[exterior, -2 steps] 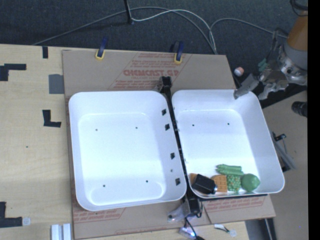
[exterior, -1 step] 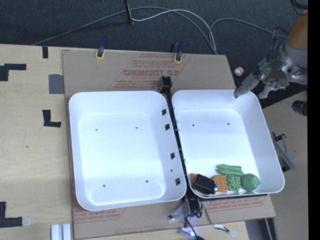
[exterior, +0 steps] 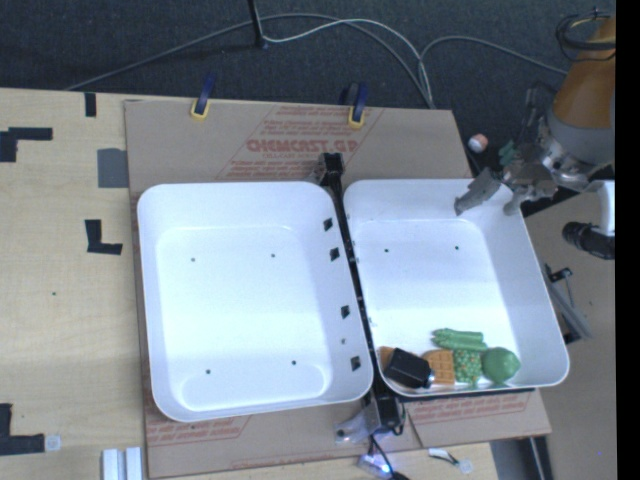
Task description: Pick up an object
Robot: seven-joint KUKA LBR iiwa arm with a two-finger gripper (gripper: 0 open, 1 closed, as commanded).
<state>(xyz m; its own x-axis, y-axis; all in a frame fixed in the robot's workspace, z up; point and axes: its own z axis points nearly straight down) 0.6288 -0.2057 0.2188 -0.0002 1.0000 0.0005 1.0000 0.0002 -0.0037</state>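
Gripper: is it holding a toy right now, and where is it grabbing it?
Nothing is held. The gripper hangs over the right bin's far corner.

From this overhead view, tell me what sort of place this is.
Most likely a robotics lab bench set up for bin-picking trials. Two shallow white bins, the left bin and the right bin, sit on clamped cardboard; a robot arm reaches in, and cables trail across the floor.

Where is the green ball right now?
The green ball sits in the near right corner of the right bin, beside a corn cob and below a green pea pod.
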